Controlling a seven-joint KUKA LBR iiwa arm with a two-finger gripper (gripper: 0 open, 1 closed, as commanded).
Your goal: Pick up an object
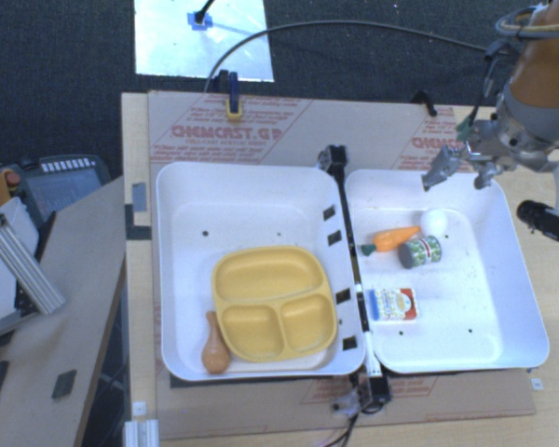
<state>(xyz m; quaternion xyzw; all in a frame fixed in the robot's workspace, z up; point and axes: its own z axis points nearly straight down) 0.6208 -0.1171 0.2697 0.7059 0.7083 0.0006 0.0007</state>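
Your right bin carries carrot, egg, can, small carton, yellow tray left, your claw open, empty, above the far rim.

Glossy white plastic bins, matt yellow plastic tray, smooth white egg, wooden bench

Carrot, white egg, small can, flat packet, all in right bin.
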